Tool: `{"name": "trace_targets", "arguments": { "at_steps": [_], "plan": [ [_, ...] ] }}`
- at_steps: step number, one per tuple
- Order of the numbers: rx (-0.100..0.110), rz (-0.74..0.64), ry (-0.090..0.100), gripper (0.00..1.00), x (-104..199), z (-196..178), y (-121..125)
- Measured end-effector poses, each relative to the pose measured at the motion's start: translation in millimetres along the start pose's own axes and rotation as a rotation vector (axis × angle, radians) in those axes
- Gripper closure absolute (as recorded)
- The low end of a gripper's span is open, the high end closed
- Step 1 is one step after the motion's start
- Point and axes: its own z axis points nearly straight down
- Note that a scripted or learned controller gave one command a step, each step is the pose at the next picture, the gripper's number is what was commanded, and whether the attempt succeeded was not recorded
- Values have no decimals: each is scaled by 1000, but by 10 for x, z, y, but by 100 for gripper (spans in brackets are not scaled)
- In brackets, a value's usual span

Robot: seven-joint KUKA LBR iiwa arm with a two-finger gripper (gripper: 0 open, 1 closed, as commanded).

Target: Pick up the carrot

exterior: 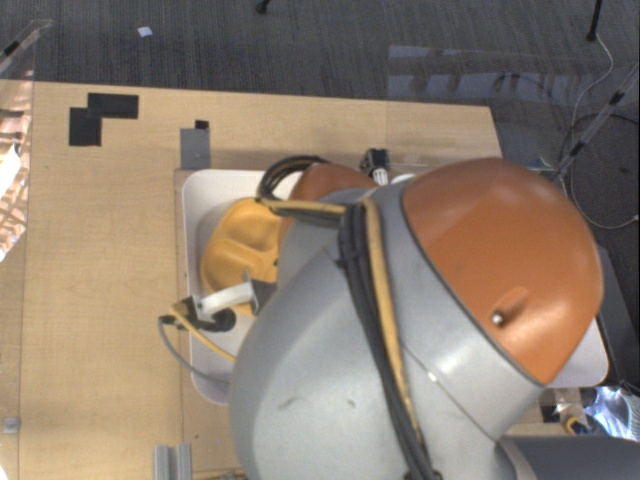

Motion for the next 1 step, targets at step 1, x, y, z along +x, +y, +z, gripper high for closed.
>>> {"name": "trace_targets", "arguments": {
  "at_steps": [1],
  "plan": [
    [9,0,-47,0,-105,35,5]
  ]
}}
